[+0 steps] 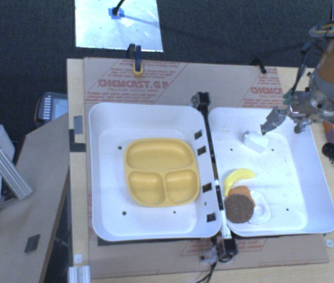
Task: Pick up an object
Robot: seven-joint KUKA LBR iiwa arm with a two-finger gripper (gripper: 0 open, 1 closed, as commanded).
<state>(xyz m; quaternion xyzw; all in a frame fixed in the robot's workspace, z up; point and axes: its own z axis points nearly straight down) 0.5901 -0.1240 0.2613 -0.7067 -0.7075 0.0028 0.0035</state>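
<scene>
My gripper [284, 121] hangs over the far edge of the right bin [308, 175], fingers spread, pinching nothing.

A small white object [253, 141] lies just left of my fingertips with bare floor around it. The yellow banana [237, 178], brown disc [239, 207] and a white piece [260, 210] crowd the bin's near left edge. The yellow divided tray [159, 171] sits in the left bin [105, 158].

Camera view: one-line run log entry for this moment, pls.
gripper: over right bin, far side, holding nothing | white piece: just below gripper | banana, brown disc: near divider | yellow tray: left bin
</scene>
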